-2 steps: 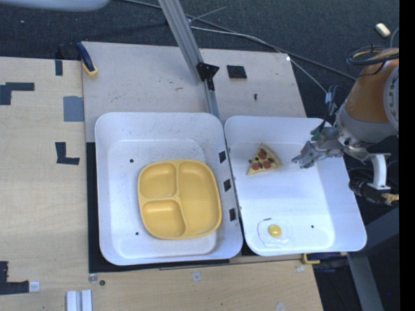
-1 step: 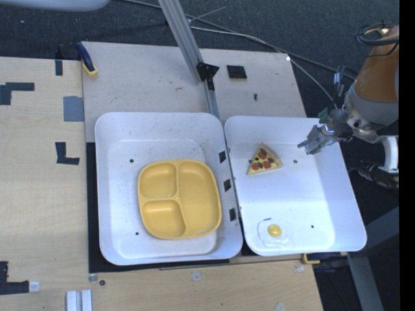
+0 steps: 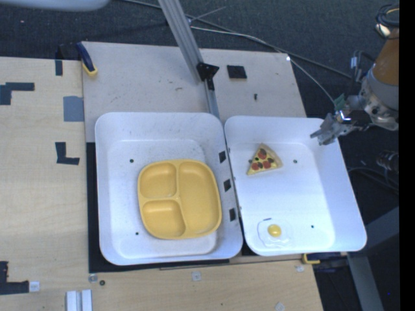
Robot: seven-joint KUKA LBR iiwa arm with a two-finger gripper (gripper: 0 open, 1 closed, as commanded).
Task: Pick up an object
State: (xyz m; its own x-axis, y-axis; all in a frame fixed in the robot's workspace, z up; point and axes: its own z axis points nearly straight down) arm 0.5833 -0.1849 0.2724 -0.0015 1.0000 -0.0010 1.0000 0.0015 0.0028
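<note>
A toy pizza slice (image 3: 263,160) lies in the right bin (image 3: 334,193), towards its far left. A toy fried egg (image 3: 273,231) rests near that bin's front edge. A yellow divided plate (image 3: 179,198) sits in the left bin (image 3: 117,173). My gripper (image 3: 326,133) hangs over the right bin's far right corner, well to the right of the pizza slice, with nothing seen between its fingers. The arm's orange band (image 3: 391,60) is at the right edge.
A slanted metal post (image 3: 185,34) rises behind the bins and meets the bench at a black bracket (image 3: 207,71). Cables run across the dark floor at the back. A blue and yellow tool (image 3: 86,59) lies at the bench's far left.
</note>
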